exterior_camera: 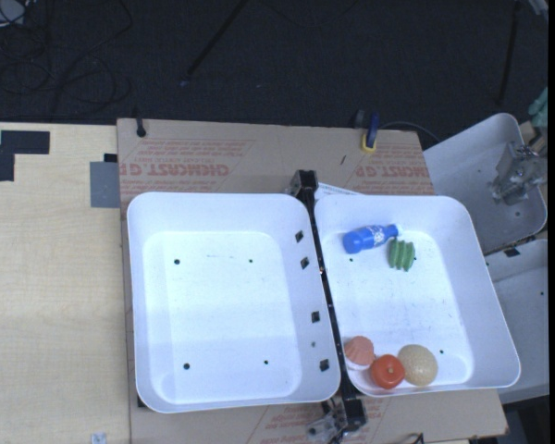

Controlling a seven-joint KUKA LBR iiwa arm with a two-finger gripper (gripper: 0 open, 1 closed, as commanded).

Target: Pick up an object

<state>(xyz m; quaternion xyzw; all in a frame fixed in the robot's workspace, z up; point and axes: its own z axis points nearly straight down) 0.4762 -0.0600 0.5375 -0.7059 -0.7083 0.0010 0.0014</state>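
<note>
Two white bins sit side by side on the desk, on top of a flat brown cardboard sheet with red letters on it. The left bin has just small dark dots on its floor. The right bin holds all the things that could be picked up.

Near the back of the right bin lies a blue bottle on its side, with its white end pointing to the right. Just beside it, to the right, is a small green thing with ridges.

At the front of the right bin three round things crowd together. A pink one is on the left, close to the wall between the bins. A red one sits in the middle, pressed against the front wall. A pale yellow ball is on the right and touches the red one.

The middle of the right bin is bare, so the two groups are well apart.

A row of black clips runs down the strip where the bins meet.

At the far right some grey metal robot parts stand off to the side, away from the bins. I cannot tell how the jaws are set.
</note>
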